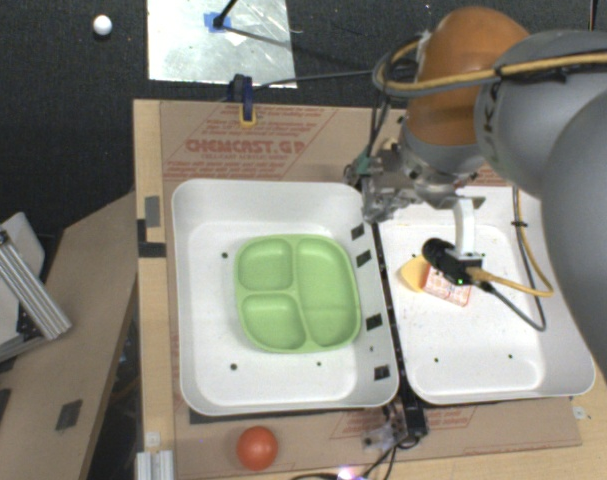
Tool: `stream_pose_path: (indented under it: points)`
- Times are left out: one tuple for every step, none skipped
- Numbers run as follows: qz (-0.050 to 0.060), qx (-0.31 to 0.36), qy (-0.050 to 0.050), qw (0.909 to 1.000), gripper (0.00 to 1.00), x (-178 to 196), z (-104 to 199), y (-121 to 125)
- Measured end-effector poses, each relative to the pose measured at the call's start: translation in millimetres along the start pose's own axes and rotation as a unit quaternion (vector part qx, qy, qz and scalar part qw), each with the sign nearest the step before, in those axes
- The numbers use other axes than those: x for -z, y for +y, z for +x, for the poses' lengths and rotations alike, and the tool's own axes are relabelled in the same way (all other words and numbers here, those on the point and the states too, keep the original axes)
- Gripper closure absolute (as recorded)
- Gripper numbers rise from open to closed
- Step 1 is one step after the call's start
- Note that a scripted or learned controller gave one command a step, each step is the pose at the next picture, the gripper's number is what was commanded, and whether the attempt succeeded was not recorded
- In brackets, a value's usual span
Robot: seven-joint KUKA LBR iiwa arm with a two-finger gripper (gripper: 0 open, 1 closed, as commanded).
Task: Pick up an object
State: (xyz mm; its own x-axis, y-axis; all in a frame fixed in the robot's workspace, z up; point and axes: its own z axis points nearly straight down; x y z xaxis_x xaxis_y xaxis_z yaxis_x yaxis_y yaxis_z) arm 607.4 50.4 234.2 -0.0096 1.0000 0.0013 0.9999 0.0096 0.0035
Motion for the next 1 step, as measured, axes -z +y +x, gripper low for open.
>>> stream_pose_path:
  points:
    - [0.000, 0.000, 0.000, 1.0000, 1.00, 1.3, 50.9, 3.4]
